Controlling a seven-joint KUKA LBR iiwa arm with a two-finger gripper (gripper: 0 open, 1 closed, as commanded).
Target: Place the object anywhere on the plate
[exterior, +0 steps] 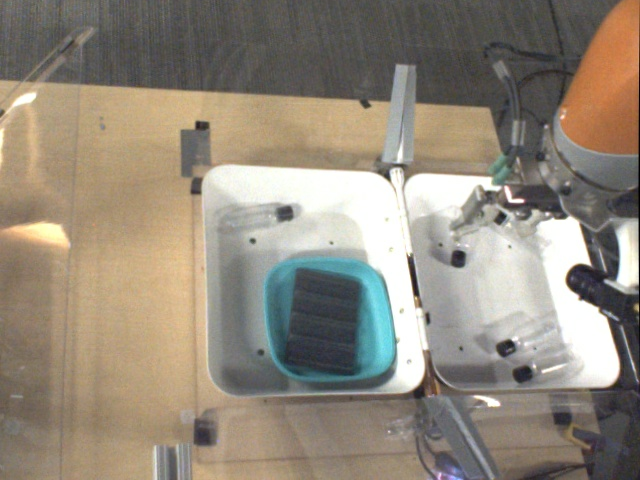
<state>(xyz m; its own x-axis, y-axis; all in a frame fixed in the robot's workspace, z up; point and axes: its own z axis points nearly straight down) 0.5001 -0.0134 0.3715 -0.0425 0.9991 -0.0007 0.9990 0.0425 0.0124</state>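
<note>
You have the arm (600, 88) reaching in over the right bin (520, 368), with the hand (468, 215) hanging above that bin's far left part. Whether the hand is released or clenched you cannot tell from this slant, and nothing can be seen between its tips.

Just below the hand, a small clear vial with a black cap (455, 257) lies on the bin floor. Two more clear vials sit near the right bin's near right corner: one (520, 340) with its dark cap pointing left, and another (540, 370) just beside it toward the near wall, touching or almost so.

In the left bin (230, 358) you will find the teal plate (375, 313), set toward the near right corner. A dark ribbed block (322, 320) rests on the plate, covering much of its middle. A further clear vial (260, 214) with a dark cap lies near the left bin's far left corner, well apart from the plate.

Both bins stand side by side on the wooden bench (100, 268), touching along their shared wall.
</note>
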